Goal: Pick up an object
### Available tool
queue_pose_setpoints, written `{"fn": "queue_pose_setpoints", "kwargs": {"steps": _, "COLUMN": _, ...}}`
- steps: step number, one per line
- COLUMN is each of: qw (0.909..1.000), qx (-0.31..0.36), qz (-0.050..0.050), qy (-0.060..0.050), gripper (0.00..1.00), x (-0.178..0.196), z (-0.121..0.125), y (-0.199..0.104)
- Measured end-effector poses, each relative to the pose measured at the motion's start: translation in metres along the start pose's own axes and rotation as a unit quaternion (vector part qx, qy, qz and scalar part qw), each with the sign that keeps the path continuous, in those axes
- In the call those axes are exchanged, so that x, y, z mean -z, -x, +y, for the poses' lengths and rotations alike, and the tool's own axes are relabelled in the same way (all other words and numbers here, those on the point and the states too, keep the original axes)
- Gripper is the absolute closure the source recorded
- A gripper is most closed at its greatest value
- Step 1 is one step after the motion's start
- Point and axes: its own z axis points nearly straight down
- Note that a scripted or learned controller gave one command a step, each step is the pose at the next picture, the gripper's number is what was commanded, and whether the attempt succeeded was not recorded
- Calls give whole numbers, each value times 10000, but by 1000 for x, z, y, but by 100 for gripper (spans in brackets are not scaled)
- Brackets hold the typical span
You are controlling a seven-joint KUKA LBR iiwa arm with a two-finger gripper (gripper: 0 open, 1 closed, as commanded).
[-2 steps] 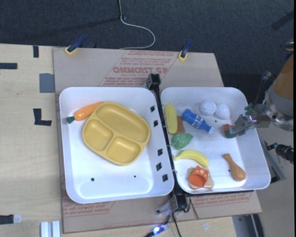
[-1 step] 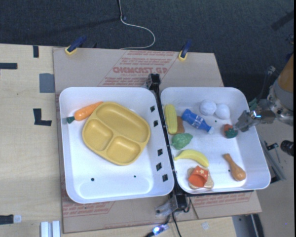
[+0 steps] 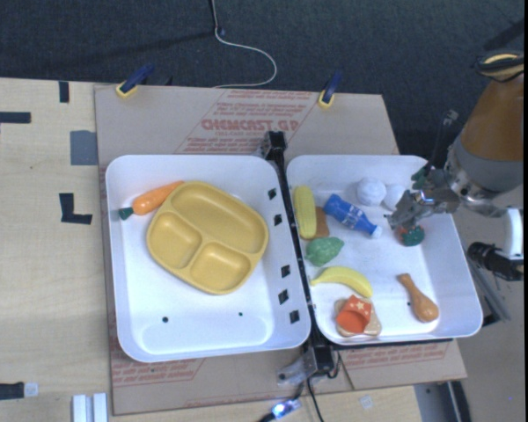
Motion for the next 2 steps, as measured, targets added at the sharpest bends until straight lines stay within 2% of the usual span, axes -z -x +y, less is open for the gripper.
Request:
{"fn": "queue_pose_setpoints", "kwargs": {"steps": 1, "qw": 10000, "qx": 6, "qz": 1, "qy": 9, "gripper": 100, "x": 4, "z": 31, "y": -43}}
{"fn": "queue_pose_setpoints", "kwargs": {"steps": 2, "qw": 10000, "qx": 10, "qz": 5, "qy": 10, "gripper": 100, "x": 16, "z": 49, "y": -93}}
